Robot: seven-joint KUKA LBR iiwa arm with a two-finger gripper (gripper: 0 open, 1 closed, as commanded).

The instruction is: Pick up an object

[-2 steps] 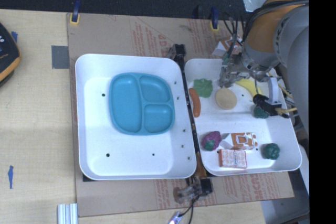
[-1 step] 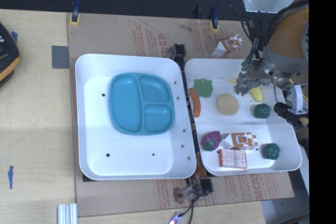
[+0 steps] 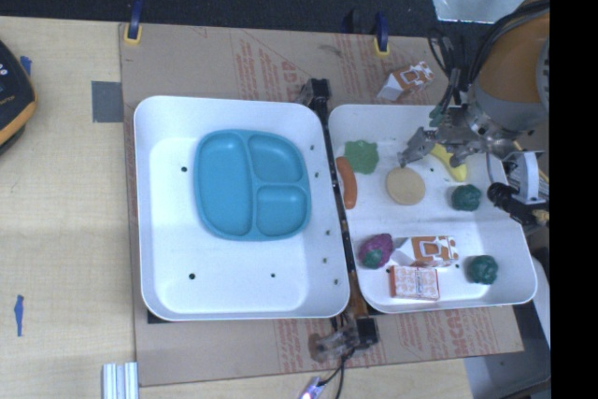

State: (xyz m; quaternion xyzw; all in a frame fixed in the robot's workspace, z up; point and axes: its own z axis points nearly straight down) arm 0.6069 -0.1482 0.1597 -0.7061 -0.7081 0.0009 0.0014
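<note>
Camera view: claw (image 3: 422, 150) above tan disc (image 3: 405, 187), finger gap unclear; carton (image 3: 434, 250) print unreadable

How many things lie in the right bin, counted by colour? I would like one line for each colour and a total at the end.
Green: 3, the light green piece and two dark green balls
Orange: 1, carrot
Tan: 1, round disc
Yellow: 1, piece under the gripper
Purple: 1, lump
White and orange: 2, packets
Total: 9
</note>
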